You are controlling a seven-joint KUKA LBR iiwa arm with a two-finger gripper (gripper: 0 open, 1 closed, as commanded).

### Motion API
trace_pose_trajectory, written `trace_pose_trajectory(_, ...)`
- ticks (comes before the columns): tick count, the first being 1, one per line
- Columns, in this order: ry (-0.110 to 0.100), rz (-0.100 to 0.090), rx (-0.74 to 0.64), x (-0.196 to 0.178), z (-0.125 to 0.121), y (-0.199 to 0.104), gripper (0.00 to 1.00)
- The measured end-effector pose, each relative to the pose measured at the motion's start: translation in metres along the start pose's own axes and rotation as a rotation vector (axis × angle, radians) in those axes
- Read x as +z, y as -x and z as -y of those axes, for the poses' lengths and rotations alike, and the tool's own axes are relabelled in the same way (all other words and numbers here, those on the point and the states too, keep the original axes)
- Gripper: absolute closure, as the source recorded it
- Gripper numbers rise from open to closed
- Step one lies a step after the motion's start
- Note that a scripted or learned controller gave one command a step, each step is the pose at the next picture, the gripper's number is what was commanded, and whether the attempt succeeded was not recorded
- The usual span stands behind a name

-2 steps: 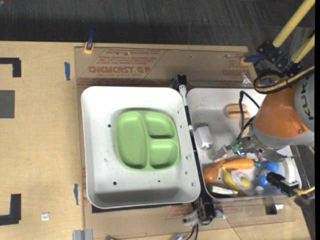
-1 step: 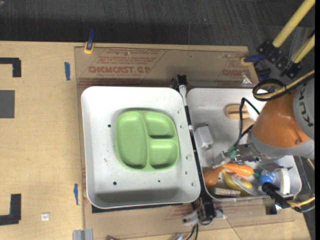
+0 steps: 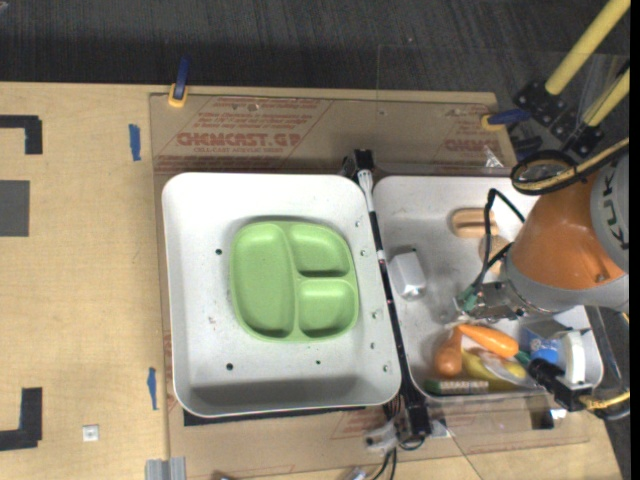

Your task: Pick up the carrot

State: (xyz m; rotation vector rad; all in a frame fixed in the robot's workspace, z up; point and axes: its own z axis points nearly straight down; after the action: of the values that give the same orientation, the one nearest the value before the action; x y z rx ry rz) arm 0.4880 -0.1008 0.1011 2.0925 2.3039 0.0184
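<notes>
Carrot in right bin, near corner, among a heap of items, long axis running roughly 10 to 4 o'clock. Gripper just at carrot's 12 o'clock, hovering close. Jaws state: cannot tell, wrist blocking.

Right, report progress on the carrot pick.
Done: the arm has reached over the right bin. In hand: it hangs just above the carrot, which lies in the pile at the near end. Left: grasping and lifting it.
</notes>
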Motion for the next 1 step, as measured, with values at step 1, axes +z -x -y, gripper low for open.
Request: trace_pose_trajectory(1, -0.024, -0.016, 0.096, -0.085, -0.0553, -0.0711, 1.0)
